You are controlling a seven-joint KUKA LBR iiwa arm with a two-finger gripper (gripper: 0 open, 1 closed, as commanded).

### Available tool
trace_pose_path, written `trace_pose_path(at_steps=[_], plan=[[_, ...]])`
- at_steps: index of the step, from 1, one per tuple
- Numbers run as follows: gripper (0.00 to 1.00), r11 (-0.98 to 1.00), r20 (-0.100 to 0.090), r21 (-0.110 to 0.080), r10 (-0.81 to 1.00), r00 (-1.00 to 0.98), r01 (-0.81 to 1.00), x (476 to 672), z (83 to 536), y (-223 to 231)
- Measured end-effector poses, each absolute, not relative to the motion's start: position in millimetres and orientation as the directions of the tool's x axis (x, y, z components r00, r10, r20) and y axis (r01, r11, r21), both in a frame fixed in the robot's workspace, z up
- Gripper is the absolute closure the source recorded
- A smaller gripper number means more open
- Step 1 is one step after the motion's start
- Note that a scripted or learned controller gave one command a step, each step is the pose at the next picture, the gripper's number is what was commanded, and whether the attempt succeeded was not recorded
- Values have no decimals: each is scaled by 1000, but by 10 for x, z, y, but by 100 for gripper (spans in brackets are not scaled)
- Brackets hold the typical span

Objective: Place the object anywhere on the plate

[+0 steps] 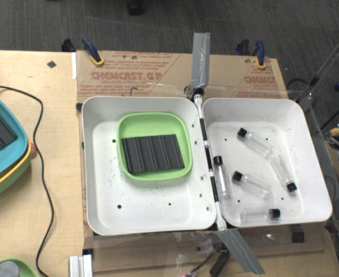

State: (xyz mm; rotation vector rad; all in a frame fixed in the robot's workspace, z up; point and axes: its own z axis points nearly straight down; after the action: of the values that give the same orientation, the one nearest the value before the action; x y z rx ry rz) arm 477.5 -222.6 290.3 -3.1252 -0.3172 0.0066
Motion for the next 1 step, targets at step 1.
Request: trace_pose_path(at_steps=[1], plan=[[0, -981, -7, -3, 196, 981, 196, 4770, 2604, -2223]])
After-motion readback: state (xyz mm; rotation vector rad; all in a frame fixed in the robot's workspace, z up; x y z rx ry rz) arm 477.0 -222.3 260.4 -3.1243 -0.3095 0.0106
